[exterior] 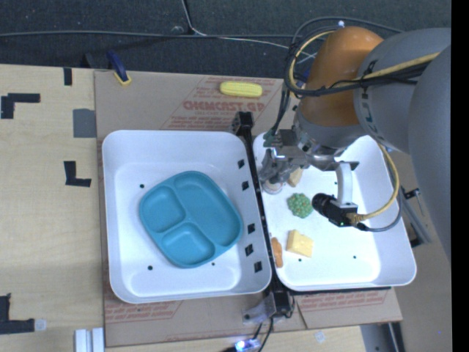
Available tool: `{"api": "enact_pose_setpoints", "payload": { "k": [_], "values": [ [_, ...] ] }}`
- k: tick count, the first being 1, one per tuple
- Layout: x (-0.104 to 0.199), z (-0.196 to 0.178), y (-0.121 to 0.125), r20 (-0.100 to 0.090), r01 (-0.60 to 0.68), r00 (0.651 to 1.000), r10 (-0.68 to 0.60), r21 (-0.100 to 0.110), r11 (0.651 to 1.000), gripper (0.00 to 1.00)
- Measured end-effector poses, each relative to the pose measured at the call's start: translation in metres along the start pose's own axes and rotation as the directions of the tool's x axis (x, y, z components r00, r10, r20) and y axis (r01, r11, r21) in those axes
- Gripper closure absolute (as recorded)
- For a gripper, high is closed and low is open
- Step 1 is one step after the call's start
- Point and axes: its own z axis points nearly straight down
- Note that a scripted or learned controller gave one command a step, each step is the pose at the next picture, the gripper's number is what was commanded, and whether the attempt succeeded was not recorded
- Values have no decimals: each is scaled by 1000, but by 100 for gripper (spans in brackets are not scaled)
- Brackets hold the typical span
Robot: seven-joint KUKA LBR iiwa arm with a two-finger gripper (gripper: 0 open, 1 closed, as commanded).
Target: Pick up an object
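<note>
My gripper (275, 176) reaches down into the right bin (381, 270) near its upper left corner, by the divider. A green broccoli-like piece (299, 204) lies just to the right and below the gripper. A yellow cheese wedge (299, 243) rests lower in the same bin. A small orange piece (277, 252) lies against the bin's left wall. A pale object (295, 176) peeks out beside the gripper, partly hidden by it. The arm's orange band (344, 64) rises above the bin.
The left bin (121, 160) holds a blue divided plate (190, 218). A yellow banana-like toy (240, 89) lies on the cardboard behind the bins. A black cylindrical fitting (333, 210) with cabling hangs over the right bin's middle.
</note>
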Motion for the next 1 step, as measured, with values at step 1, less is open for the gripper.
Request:
{"api": "enact_pose_setpoints", "payload": {
  "k": [1],
  "values": [
    [50,-8,-1,-1,1,1000,-1,-2,1000,100]
  ]
}}
